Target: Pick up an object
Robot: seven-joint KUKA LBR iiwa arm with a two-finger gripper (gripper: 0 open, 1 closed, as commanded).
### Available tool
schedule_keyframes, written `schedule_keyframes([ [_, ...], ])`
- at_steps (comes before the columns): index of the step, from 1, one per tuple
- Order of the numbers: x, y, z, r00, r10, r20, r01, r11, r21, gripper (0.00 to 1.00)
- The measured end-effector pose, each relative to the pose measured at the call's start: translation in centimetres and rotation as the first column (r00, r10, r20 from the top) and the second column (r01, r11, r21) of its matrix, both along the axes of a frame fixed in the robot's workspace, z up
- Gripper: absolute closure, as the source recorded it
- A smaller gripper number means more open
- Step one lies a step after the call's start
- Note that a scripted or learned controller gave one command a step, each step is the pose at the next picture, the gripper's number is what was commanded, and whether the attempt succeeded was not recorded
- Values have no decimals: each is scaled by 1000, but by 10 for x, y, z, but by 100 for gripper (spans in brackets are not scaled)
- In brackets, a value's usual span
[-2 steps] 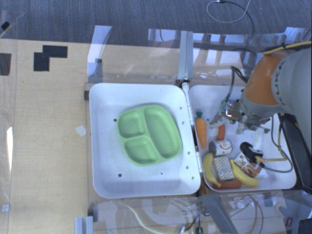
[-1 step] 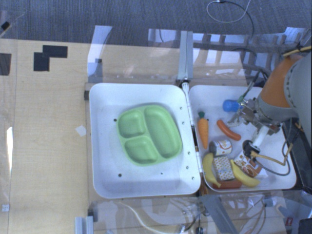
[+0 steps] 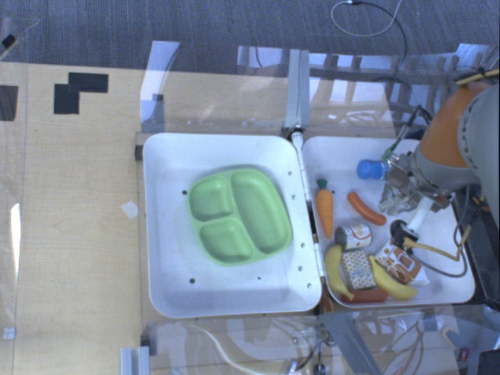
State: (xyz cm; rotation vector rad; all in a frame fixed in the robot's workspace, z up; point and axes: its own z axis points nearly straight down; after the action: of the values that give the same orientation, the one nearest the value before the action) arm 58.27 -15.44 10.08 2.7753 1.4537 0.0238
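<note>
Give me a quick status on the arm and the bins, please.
Gripper low over right bin, nothing seen held. Hot dog just beside it; carrot, bananas, can crowd the bin. Green tray alone in left bin.

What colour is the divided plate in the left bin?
Light green; the divided plate shows clearly in the camera view.

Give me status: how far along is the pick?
Done: arm has reached into the right bin. In hand: nothing visibly gripped; the hand sits low beside the hot dog. Left: grasp and lift; carrot and banana lie untouched.
</note>
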Motion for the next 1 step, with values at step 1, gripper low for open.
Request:
schedule_keyframes([
  [1,-63,28,83,998,56,-14,-56,998,1,100],
])
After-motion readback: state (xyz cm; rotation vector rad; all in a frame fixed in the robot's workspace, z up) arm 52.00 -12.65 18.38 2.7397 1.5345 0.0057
